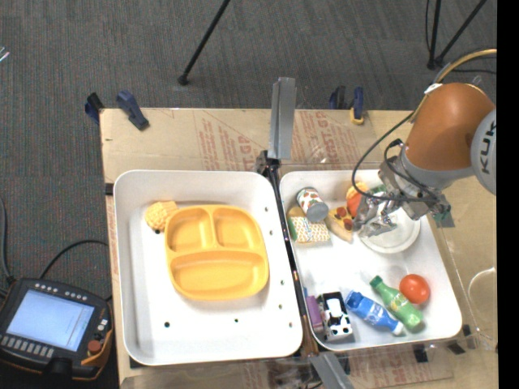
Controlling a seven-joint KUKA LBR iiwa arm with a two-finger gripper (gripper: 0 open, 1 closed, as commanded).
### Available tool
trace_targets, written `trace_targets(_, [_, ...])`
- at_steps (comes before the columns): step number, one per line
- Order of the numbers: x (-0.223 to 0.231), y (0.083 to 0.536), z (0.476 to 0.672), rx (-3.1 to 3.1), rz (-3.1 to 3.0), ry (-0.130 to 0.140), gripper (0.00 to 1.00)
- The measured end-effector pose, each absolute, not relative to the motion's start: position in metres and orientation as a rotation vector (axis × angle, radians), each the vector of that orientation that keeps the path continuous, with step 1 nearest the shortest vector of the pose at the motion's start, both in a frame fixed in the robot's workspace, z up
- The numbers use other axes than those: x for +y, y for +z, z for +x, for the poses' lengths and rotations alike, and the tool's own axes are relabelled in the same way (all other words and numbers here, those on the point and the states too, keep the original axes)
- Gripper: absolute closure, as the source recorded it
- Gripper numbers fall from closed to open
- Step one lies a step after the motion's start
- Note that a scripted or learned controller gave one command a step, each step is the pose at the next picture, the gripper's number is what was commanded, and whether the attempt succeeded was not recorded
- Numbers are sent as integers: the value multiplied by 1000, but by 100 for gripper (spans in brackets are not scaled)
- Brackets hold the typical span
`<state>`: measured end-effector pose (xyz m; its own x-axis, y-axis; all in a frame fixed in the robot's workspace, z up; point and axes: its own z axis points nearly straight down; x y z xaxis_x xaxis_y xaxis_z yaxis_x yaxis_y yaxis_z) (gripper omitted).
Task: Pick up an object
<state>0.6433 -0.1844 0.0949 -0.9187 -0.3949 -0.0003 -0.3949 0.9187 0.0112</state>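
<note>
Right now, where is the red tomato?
In the camera view, the red tomato lies in the right bin, near its front right corner, just right of the green bottle and in front of the clear bowl.

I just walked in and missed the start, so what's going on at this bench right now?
A robot arm is reaching in from the right over the right bin, with its gripper low among the items at the bin's far side, near a clear bowl and a pizza slice. Nothing is visibly held yet. A can, a tomato and a green bottle lie in that bin. The left bin holds a yellow divided tray.
</note>
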Motion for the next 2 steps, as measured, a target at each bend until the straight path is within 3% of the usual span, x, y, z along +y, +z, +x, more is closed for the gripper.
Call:
trace_targets(1, [-179,89,644,-3106,476,-4,100])
trace_targets(2, [-180,89,645,-3109,475,-2,0])
